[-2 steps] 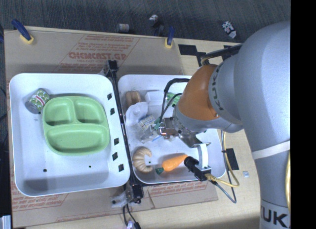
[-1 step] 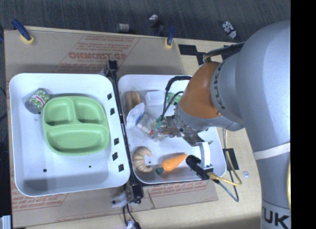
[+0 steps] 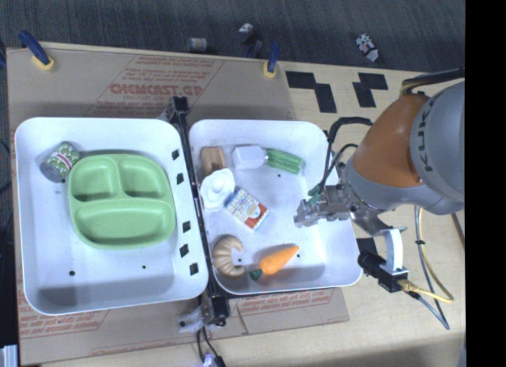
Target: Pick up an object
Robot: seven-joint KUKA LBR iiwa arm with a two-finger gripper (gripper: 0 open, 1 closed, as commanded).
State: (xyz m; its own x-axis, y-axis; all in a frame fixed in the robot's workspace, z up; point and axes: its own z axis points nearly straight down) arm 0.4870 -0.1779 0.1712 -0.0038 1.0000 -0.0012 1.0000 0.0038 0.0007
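The right bin [image 3: 278,281] holds several small items: an orange carrot [image 3: 277,260], a tan bread roll [image 3: 226,253], a small juice carton [image 3: 247,209], a white cup [image 3: 217,189], a white block [image 3: 247,157], a green cylinder [image 3: 284,160] and a tan piece [image 3: 211,157]. My gripper [image 3: 311,213] hangs over the right side of this bin, right of the carton and above the carrot. Nothing shows between its fingers.
The left bin [image 3: 47,278] carries a green divided tray [image 3: 121,198] and a small can [image 3: 58,160] at its upper left. A black divider [image 3: 190,199] separates the bins. Cables [image 3: 427,286] trail off the arm at the right.
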